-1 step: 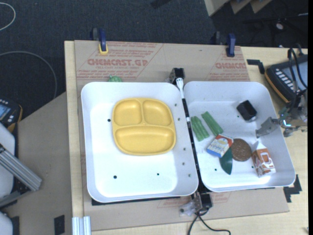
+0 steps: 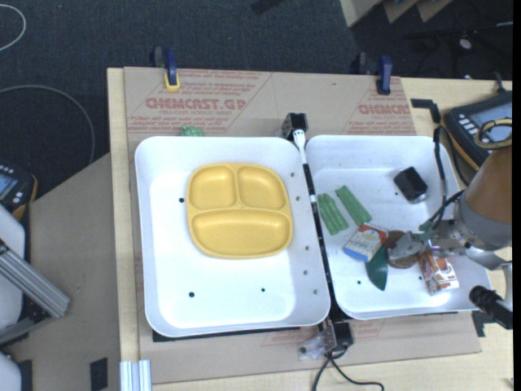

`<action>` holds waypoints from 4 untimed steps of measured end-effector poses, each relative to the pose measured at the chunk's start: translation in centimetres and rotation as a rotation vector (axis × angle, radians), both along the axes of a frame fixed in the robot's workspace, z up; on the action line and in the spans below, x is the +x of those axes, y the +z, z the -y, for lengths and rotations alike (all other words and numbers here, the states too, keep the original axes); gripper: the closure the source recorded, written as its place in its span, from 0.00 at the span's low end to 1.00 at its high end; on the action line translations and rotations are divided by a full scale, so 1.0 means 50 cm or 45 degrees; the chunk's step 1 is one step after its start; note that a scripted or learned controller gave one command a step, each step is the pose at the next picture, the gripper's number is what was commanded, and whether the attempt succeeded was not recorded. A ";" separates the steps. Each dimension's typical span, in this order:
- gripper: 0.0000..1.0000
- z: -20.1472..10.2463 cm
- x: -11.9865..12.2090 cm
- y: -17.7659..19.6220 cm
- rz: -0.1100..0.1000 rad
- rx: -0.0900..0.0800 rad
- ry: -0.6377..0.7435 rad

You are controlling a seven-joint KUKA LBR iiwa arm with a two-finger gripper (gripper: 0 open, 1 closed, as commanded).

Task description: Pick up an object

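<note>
The gripper (image 2: 417,247) sits low among clutter; whether it grips anything, I cannot tell. Just beside it, the carton (image 2: 440,274) looks light, crushable: pinch its flat sides.

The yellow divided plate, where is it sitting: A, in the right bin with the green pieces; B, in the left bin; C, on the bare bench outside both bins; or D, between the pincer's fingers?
B: the yellow divided plate lies flat inside the left bin, apart from the clutter in the right bin.
</note>
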State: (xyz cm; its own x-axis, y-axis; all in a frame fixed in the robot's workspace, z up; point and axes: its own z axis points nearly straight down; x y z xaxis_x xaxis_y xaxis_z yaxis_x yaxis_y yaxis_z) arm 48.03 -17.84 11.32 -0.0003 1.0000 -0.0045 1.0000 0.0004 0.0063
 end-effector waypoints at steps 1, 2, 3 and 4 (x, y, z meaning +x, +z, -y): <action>0.00 -0.096 0.000 -0.002 -0.007 0.010 0.005; 1.00 -0.091 -0.001 0.018 -0.006 0.005 0.000; 1.00 -0.482 0.043 0.147 -0.001 0.017 0.023; 1.00 -0.767 0.081 0.283 0.004 0.018 0.023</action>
